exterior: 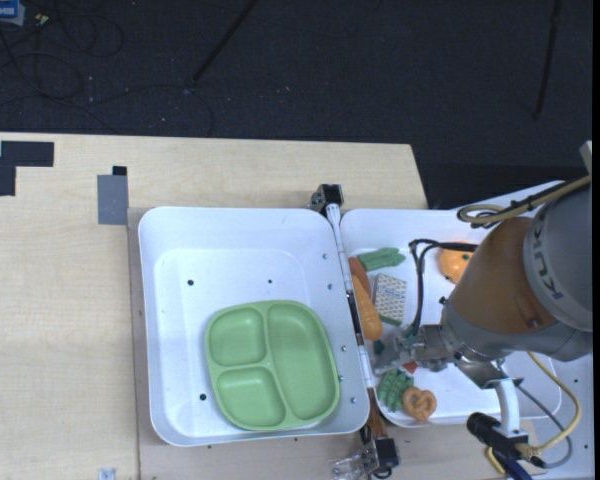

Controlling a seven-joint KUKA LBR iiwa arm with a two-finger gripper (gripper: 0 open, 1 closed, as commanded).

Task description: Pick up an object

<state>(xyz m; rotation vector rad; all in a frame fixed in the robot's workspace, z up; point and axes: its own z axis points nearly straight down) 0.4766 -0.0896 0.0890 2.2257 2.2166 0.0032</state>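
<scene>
The arm comes in from the right and is bent low over the right bin (pixel 540 230), its gripper (pixel 405 350) down among the small things piled against that bin's left wall. From where I stand I can't tell how the gripper is set or whether it has anything; the wrist and cables hide that part.

Around it lie the candidates: a long orange carrot-like piece (pixel 365 298) along the divider, a green leafy piece (pixel 382 259) above it, a small checked packet (pixel 390 290) just beside the carrot, a green lump (pixel 395 384) and a brown ring like a pretzel or doughnut (pixel 418 402) near the front, and an orange round thing (pixel 453 262) partly behind the arm. The left bin (pixel 180 268) holds a green divided plate (pixel 272 364).

To do this well, I'd say the gripper should settle on one item, not straddle two. The things are crowded, touching or nearly so, and close to the wall, so a grab could pinch the edge of a neighbour or slide off. Coming straight down across the narrow side of the carrot, or onto the ring, which has a little room around it, looks the safer choice, then lifting slowly.
</scene>
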